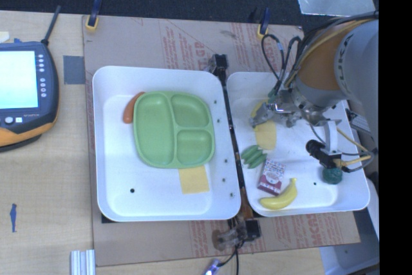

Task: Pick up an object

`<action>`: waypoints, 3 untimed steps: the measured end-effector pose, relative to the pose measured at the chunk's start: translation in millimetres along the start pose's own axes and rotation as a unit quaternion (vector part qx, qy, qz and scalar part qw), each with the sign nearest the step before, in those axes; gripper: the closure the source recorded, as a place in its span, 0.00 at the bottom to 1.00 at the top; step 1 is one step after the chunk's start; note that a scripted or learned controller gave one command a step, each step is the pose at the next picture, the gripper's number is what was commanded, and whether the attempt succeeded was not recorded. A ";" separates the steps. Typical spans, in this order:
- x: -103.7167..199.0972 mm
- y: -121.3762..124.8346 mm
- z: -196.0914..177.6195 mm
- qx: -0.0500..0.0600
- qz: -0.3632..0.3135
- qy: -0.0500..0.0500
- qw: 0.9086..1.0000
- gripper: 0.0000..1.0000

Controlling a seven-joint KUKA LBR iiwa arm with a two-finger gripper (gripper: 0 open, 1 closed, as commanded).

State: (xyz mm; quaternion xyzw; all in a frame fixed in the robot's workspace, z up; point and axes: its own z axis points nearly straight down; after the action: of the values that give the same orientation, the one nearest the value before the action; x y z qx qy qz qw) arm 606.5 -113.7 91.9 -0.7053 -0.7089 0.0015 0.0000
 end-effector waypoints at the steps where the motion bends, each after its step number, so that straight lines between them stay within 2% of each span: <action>1: 16.1 7.4 -0.2 -0.001 -0.001 0.000 1.000 0.00; 2: 20.2 50.0 -0.4 0.000 0.001 0.001 1.000 0.00; 3: 19.5 49.4 -10.4 0.002 0.000 0.001 1.000 1.00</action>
State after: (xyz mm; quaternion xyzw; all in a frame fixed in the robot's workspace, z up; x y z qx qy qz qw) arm 655.8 -93.9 102.2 -0.7050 -0.7092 0.0023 0.0026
